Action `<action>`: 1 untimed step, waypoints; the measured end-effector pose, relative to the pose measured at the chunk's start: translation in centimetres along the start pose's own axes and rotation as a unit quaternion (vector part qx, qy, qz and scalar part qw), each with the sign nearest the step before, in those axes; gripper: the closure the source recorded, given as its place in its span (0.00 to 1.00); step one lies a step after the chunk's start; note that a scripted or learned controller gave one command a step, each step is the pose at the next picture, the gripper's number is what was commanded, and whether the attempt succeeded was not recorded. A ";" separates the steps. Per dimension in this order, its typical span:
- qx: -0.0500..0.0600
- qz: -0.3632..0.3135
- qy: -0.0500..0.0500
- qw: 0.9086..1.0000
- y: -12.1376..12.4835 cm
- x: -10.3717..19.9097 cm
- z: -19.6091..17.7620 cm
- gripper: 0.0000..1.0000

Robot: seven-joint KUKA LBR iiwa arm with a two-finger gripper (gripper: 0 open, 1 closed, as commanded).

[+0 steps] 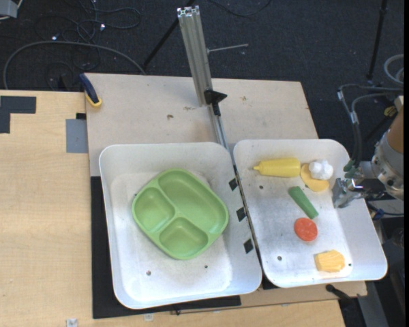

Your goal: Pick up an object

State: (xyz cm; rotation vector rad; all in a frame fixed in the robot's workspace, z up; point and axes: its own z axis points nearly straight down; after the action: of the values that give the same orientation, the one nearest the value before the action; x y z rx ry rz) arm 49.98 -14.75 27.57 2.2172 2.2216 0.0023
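Note:
The right bin [279, 264] holds a yellow mustard-like bottle [277, 167], a white and yellow piece [318, 174], a green stick [303, 201], a red round toy [305, 229] and a small yellow block [330, 261]. My gripper [345, 190] hangs at the bin's right edge, just right of the white and yellow piece and the green stick. Nothing shows between its fingers.
The left bin [123, 278] holds a green divided plate [180, 213]. A metal post [197, 53] rises behind the bins. Black clips [240, 213] sit along the seam between the bins. A blue and yellow tool [91, 91] lies at the bench's back left.

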 end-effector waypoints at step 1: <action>0.002 -0.001 0.001 1.000 1.8 4.6 0.3 1.00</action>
State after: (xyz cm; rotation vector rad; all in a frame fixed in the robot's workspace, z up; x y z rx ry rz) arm 51.77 -10.15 27.28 2.2176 2.2280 -0.0001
